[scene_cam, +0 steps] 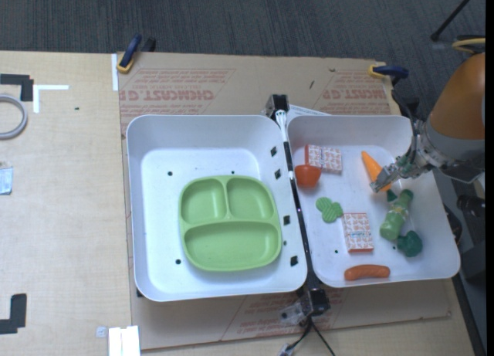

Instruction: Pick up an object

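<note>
My gripper [390, 177] hangs low over the upper right part of the right bin [432, 269], reaching in from the right. Its tip is right at the lower end of an orange carrot [371, 164], which lies at a slant on the bin floor. Just below the gripper a light green bottle [395, 218] lies beside a dark green vegetable [410, 244]. The same bin also holds a red tomato [307, 176], two pink-and-white boxes [324, 158] [357, 232], a green leafy piece [330, 210] and a red-orange sausage [367, 272].
The left bin [147, 192] holds a light green divided plate [230, 223]. The two bins meet at a black-clipped rim [292, 192]. Cardboard lies under both bins, with blue-and-yellow clamps [130, 52] at its far corners.
</note>
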Robot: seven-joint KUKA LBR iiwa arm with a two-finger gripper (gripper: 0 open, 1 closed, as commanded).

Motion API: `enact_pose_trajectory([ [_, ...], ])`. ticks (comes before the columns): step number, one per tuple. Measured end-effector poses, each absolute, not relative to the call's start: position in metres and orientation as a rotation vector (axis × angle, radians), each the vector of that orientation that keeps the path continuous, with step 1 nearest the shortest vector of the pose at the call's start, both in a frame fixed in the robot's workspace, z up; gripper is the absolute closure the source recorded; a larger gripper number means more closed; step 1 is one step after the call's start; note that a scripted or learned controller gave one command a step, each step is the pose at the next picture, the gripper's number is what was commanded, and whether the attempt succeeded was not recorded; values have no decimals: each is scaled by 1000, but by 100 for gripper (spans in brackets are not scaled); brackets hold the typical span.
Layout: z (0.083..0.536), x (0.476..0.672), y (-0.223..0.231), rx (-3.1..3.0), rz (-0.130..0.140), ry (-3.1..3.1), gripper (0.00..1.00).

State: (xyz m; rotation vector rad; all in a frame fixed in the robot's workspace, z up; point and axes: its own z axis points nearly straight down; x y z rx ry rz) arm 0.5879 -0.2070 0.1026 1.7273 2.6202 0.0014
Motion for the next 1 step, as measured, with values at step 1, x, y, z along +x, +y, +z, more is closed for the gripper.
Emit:
enact_pose_trajectory([
  [1, 208, 630, -140, 1652, 0, 2670, 100],
])
